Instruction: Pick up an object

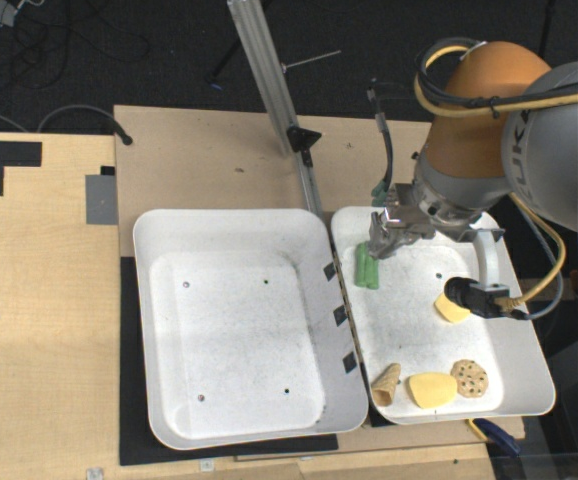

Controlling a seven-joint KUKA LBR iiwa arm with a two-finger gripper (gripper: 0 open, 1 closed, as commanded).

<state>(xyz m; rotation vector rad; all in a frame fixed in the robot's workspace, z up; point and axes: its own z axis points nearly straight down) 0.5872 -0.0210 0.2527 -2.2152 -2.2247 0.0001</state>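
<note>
In the right bin [529, 368] a green block [368, 269] lies near the left wall, towards the far end. My gripper [382, 236] hangs just above the block's far end, under the grey wrist and the orange band [479, 98]. Whether it touches the block is not visible from here. Also in this bin are a yellow wedge [450, 310], a tan cone [386, 381], a yellow disc-like piece [432, 390] and a brown cookie [469, 377].
The left bin [169, 268] stands beside the right one, and black clips [340, 314] sit along their shared edge. A slanted aluminium rail [269, 78] rises behind the bins. Cables and a black fitting [479, 296] hang from the arm over the right bin.
</note>
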